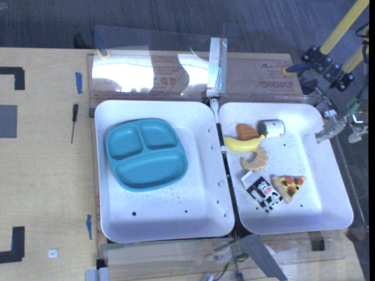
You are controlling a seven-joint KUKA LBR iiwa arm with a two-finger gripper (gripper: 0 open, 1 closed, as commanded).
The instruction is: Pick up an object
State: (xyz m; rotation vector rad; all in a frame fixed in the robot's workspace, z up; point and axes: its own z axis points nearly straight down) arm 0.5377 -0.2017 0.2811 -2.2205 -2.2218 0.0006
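Fingers [335, 127] at right bin [328, 215] rim, holding nothing.

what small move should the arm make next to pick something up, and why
Probably swing the pincer left and inward over the right white bin. It sits at that bin's upper right rim, apart from every item. The white cylindrical can lies nearest, with the yellow toy banana just beyond, so the can looks like the easiest first target.

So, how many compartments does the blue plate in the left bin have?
3. The blue plate has two smaller compartments side by side along its far edge, one at the left, one at the right, and one wide compartment along its near edge. Nothing covers the plate.
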